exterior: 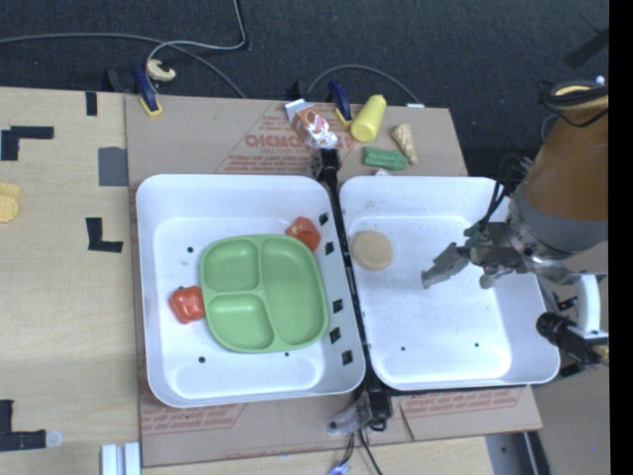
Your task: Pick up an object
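Brown cardboard bench (267,146) carries two white bins (158,206); the claw (463,268) hovers spread wide, empty.

I saw bare floor across most of the right bin (435,354); just the tan disc (374,249) sat near its left wall. The green tray (264,292) crowded the left bin (168,216).

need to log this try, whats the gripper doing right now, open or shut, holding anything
gripper: open, nothing between its fingers, over the right bin, to the right of the tan round object.
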`<move>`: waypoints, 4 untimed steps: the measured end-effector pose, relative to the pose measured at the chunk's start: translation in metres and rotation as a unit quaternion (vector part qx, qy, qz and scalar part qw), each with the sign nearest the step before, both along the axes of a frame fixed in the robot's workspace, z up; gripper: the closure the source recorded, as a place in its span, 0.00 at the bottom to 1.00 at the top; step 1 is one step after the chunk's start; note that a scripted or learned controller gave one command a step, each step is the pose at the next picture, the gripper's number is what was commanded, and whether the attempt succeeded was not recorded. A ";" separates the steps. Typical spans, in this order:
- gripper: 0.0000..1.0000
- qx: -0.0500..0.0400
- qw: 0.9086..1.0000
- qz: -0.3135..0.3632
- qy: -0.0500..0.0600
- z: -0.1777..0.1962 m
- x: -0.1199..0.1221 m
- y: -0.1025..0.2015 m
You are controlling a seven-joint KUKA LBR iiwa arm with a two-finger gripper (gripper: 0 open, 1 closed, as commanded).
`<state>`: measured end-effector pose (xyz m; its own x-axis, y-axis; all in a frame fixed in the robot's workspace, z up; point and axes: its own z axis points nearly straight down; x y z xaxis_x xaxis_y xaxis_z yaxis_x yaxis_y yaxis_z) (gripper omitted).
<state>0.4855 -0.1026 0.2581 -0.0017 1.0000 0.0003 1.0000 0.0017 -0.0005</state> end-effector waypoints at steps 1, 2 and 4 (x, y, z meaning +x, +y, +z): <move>0.00 0.000 1.000 0.000 0.002 -0.075 0.127 0.038; 0.00 -0.001 1.000 0.000 -0.006 -0.168 0.164 -0.005; 0.00 -0.002 1.000 -0.001 -0.007 -0.168 0.154 0.007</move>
<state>0.6393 -0.0953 0.0903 0.0001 1.0000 -0.0031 0.9999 0.0000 0.0137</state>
